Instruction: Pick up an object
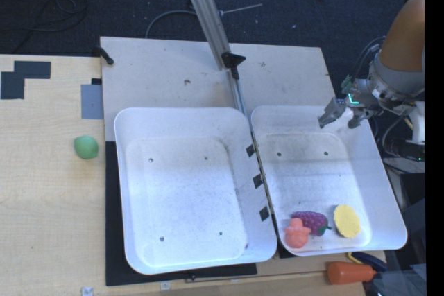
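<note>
My gripper (341, 116) hangs over the far right corner of the right bin (326, 123), open, with nothing between its fingers. Three objects lie together at that bin's near edge, well away from the gripper: a purple grape-like bunch (310, 220), an orange-pink piece (297, 233) touching it on the left, and a yellow oval (347, 220) to the right.
The left bin (132, 123) sits beside the right one. A green ball (86, 147) rests on the wooden table at the left. An orange object (349, 272) lies below the right bin. A metal bar (211, 17) slants up behind the bins.
</note>
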`<state>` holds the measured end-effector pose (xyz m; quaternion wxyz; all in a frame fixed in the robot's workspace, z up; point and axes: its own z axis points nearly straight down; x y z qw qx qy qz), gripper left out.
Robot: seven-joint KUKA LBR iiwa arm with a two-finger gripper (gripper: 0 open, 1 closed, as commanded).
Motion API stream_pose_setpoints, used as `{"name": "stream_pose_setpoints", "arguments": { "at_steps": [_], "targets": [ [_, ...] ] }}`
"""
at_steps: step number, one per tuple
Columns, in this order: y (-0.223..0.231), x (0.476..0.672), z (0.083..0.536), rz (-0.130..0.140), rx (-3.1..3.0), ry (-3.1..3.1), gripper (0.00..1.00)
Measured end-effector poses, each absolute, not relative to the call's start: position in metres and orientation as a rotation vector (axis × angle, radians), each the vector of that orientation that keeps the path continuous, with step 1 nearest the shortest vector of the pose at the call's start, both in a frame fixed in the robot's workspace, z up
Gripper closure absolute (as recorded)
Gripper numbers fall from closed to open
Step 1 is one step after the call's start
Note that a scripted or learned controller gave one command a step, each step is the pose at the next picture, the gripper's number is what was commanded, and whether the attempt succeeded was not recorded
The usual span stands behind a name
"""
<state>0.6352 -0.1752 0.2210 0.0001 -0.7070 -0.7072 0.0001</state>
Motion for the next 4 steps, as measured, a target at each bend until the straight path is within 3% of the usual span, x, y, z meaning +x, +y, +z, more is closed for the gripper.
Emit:
{"name": "stream_pose_setpoints", "arguments": {
  "at_steps": [1,3,4],
  "targets": [
    [-0.175,0.635,0.221,0.001,-2.221,-2.222,0.00],
    [-0.165,0.637,0.098,0.005,-2.217,-2.220,0.00],
    [-0.164,0.637,0.091,0.001,-2.219,-2.223,0.00]
  ]
}}
